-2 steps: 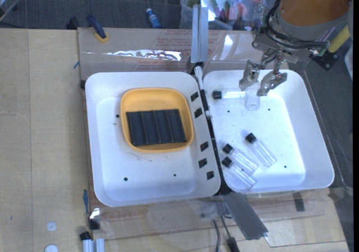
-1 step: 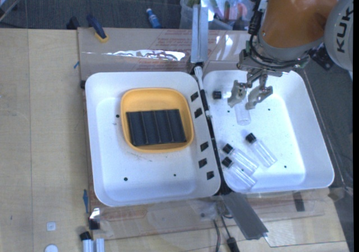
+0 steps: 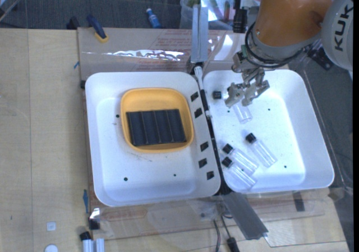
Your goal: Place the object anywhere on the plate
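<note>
yellow plate (image 3: 130,101), white bins (image 3: 101,133), clear black-capped vials (image 3: 261,151)

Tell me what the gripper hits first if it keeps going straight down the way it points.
Probably the clear vial lying just below the gripper in the right bin, though height above it is hard to judge from this slanted view.
</note>
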